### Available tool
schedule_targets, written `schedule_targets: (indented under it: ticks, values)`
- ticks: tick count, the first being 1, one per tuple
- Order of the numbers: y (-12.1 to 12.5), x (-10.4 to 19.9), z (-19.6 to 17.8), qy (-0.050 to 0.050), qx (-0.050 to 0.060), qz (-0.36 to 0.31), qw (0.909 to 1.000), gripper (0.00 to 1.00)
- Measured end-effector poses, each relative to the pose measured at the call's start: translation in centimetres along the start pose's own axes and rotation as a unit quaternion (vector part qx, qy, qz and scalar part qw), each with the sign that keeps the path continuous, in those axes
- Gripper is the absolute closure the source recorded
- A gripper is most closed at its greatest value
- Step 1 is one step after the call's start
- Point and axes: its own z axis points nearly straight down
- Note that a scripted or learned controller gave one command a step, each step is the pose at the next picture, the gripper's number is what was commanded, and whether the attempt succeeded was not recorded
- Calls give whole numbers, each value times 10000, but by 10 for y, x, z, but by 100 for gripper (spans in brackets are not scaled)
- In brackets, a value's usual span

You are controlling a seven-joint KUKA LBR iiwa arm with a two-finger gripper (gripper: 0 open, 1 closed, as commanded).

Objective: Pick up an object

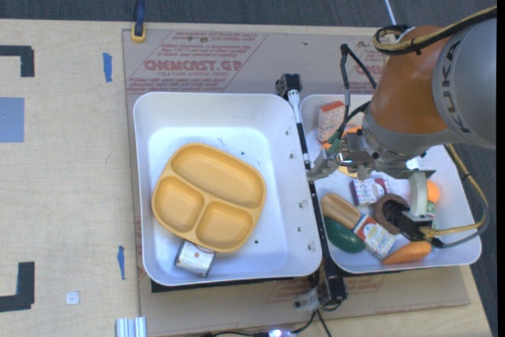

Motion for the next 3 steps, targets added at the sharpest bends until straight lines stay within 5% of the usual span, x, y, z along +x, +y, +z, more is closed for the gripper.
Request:
schedule_targets:
  ticks: [1, 2, 3]
  values:
    - [-4, -85, 56, -3, 16, 13, 10000, 0]
    - [2, -88, 96, -26, -32, 17, 10000, 0]
    - [5, -88, 83, -39, -84, 17, 10000, 100]
